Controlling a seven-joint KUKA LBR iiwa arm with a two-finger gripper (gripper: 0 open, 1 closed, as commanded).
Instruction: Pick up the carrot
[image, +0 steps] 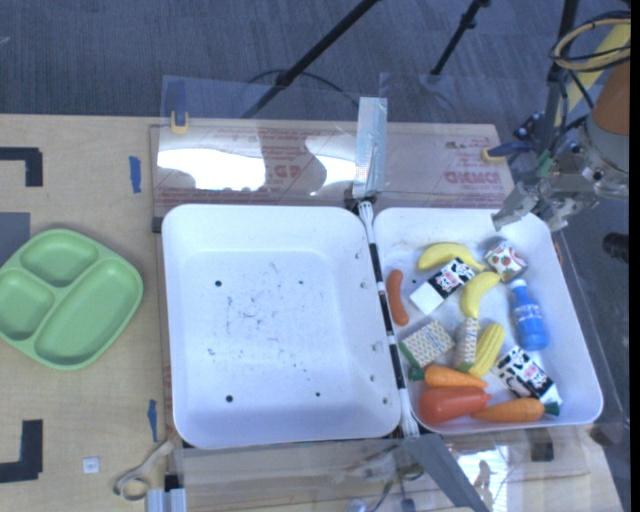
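An orange carrot (513, 409) lies along the front edge of the right bin (585, 385). A second orange carrot-like piece (454, 378) sits just left of it, above a red vegetable (448, 403). My gripper (527, 216) hangs over the bin's far right corner, well away from the carrots. It is open and holds nothing. A small red and white box (506, 261) lies just below the gripper.
The right bin also holds two bananas (446, 254), a blue bottle (528, 316), a corn cob (488, 346), a red sausage (398, 297), and black and white cartons (524, 373). The left bin (270, 320) sits beside it. A green divided plate (66, 297) rests at far left.
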